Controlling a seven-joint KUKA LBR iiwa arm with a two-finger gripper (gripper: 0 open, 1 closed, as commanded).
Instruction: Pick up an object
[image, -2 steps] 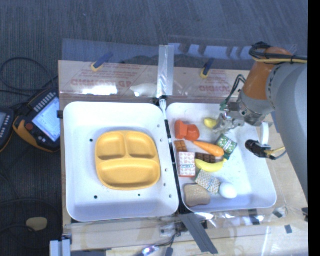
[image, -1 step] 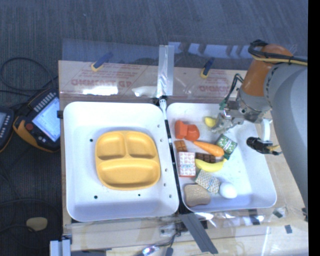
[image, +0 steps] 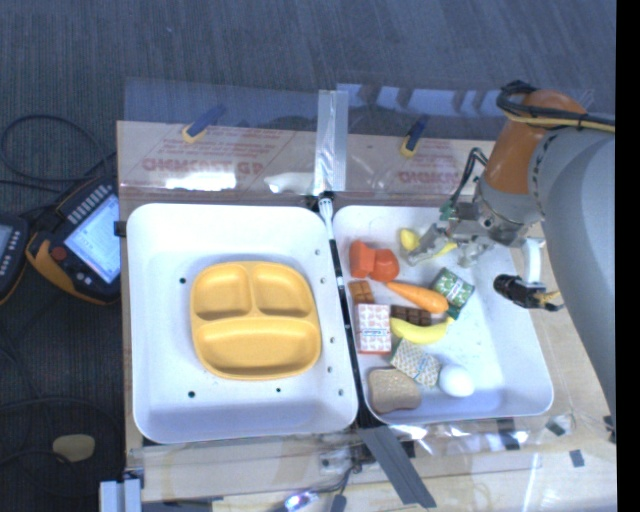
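Your tabletop (image: 140, 140) carries two white bins. The left bin (image: 160, 380) holds one yellow divided tray (image: 256, 318) with bare floor all round it. The right bin (image: 520, 385) is crowded along its left half: an orange cup (image: 374, 261), a carrot (image: 418, 294), a banana (image: 420, 331), a printed carton (image: 374, 327), a tan bread piece (image: 394, 389) and a white egg (image: 457, 381); its right side lies open. Your claw (image: 447, 236) sits near the bin's upper edge, just beside a small yellow fruit (image: 409, 239), perhaps touching it. You cannot tell how far the claw is open, and nothing shows in its grip.
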